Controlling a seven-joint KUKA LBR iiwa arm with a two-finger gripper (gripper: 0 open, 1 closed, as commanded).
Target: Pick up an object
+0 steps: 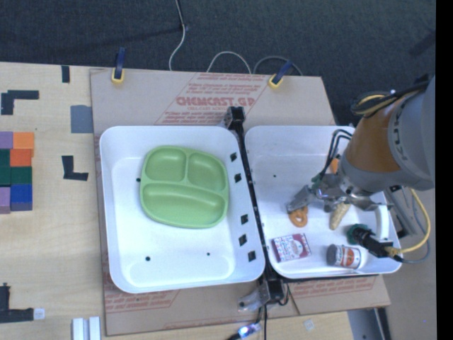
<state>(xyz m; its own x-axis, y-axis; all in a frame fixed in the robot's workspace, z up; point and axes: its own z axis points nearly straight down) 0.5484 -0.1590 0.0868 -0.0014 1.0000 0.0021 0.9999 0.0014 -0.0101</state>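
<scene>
My gripper (306,201) hangs low in the right bin (283,147), reaching in from the right below the arm's orange band. Its tip is right over a small orange piece (299,218) on the bin floor, and I cannot make out whether they touch. A beige cone-like piece (338,215) lies just right of it, partly under the wrist. Nearer the front edge lie a small red carton (291,247) and a small bottle (347,256) on its side with a dark cap. A green divided plate (185,187) lies in the left bin (120,246).
A black divider with clips (244,190) runs between the two bins. Cables (386,241) loop off the wrist over the right bin's front right corner. Coloured blocks (18,172) sit at the bench's far left.
</scene>
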